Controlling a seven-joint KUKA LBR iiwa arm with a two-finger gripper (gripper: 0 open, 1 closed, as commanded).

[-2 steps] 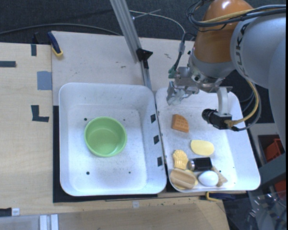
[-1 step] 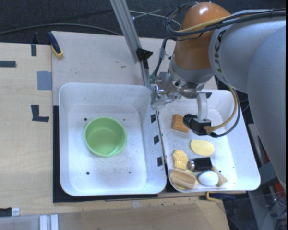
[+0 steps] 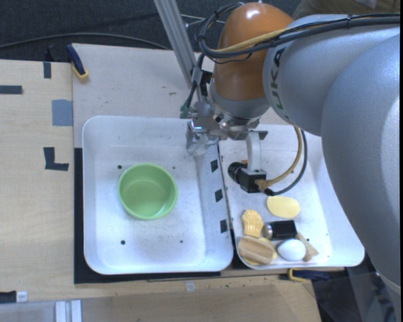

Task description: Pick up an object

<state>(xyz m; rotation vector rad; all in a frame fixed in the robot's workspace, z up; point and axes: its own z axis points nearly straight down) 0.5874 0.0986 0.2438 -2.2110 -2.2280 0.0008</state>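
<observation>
- The arm [image 3: 336,79] reaches in over the two white bins, its orange band [image 3: 245,32] above the far end of the divider [image 3: 218,193] where the bins meet; I take that divider as the landmark.
- The gripper [image 3: 200,139] hangs at the divider's far end, just on the left bin's side. Nothing shows between its fingers, and I cannot tell whether they are spread or pressed together, as the wrist hides most of them.
- Left of the divider, in the left bin [image 3: 97,180], a green bowl [image 3: 148,191] sits upright, well apart from the gripper.
- Right of the divider, in the right bin [image 3: 336,243], a cluster lies at the near end: a yellow oval piece [image 3: 283,206], a ridged yellow piece [image 3: 252,223], a dark block [image 3: 280,230], a white egg-like thing [image 3: 292,249] and a tan round piece [image 3: 256,250] touching the divider.
- A black fitting [image 3: 246,177] with a tan hose looks like part of the arm, though that is a guess.
- Step in hand, as I judge it: the approach, with no object chosen or gripped yet.
- The next move calls for settling on one target, probably the bowl's rim or a piece at the cluster's edge, centring over it with fingers apart, then descending before closing.
</observation>
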